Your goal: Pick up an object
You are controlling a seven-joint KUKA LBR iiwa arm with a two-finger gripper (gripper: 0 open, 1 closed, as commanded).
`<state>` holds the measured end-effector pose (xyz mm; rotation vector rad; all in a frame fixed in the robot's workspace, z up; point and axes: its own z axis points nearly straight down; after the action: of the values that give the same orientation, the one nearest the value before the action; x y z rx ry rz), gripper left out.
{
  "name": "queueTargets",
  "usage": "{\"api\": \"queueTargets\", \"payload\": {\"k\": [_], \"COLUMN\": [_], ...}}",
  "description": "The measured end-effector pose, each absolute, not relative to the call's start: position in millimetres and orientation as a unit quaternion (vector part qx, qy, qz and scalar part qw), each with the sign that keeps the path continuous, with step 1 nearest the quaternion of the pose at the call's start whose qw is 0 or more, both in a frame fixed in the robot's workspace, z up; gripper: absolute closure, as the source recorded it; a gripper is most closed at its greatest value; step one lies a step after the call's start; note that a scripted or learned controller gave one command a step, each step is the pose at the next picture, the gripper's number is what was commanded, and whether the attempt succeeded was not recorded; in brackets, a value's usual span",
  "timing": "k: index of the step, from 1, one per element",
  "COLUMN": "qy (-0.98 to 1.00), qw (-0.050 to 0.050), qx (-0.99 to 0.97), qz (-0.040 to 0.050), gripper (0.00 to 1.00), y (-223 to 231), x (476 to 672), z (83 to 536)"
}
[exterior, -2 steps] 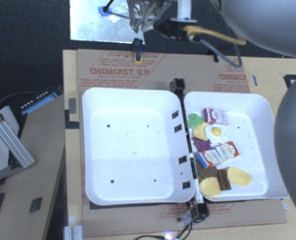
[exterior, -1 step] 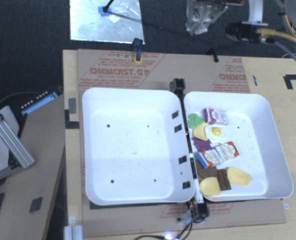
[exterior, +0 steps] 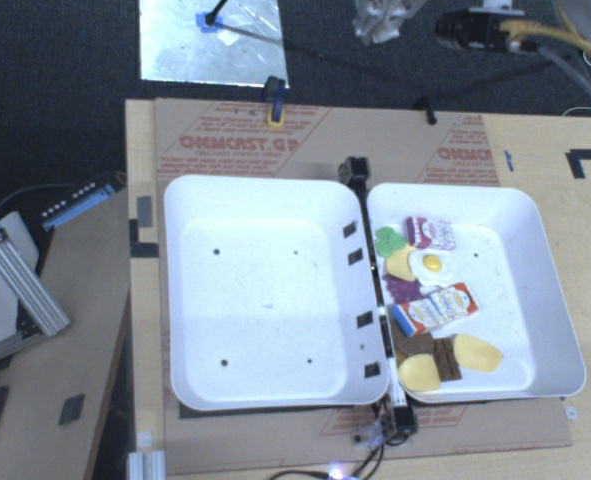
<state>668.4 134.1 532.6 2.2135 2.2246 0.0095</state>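
Glossy white bin (exterior: pixel 535 268) (rounded corners).

I'm seeing both white bins (exterior: pixel 265 298) looking like smooth, slightly glossy plastic, sitting on a matt brown cardboard sheet (exterior: pixel 245 138) with red print. Far left, a metal plate (exterior: pixel 185 28) is glinting against rough dark carpet (exterior: pixel 45 88), and the red-and-white packet (exterior: pixel 437 308) is shining like glossy film.

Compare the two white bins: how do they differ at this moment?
The right bin holds a cluster of toy food items against its left wall, including a fried egg and a red-and-white packet; the left bin shows just its white floor with small dark dots. Both are shallow, white, with rounded corners, and sit side by side.
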Motion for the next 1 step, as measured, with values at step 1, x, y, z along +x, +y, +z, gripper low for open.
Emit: {"api": "queueTargets", "payload": {"k": [1], "qy": [0.705], "qw": [0.002], "qx": [0.710], "qz": [0.0000], "gripper": [1.00], "y": [41.3], "x": [668.5], "z": [535.5]}}
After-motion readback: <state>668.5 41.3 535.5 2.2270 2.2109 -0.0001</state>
